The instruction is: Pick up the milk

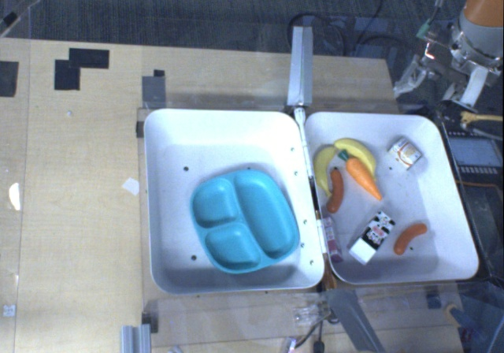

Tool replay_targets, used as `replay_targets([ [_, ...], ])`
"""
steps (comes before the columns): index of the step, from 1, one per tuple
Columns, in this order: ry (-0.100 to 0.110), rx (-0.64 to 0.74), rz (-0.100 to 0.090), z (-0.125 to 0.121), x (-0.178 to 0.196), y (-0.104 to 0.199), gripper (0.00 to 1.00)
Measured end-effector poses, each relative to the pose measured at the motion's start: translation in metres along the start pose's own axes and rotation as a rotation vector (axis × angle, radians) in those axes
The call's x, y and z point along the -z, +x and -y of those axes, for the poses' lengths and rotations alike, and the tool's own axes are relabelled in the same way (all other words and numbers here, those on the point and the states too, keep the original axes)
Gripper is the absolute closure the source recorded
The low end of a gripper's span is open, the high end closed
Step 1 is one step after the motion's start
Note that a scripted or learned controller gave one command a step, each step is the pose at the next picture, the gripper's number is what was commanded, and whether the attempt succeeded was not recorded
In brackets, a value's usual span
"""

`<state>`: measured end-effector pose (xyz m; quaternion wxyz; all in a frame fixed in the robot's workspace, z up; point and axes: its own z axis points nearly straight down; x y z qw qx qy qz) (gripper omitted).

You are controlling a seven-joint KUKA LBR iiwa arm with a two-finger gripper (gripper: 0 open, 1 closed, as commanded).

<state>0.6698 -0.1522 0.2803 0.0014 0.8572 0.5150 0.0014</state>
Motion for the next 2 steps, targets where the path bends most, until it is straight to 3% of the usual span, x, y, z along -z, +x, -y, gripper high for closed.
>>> replay_targets([
  [1, -0.001, 0.089, 0.000, 0.008, -0.009, 0.016, 0.00],
  [2, 0.000, 0.203, -0.001, 0.047, 0.002, 0.009, 0.00],
])
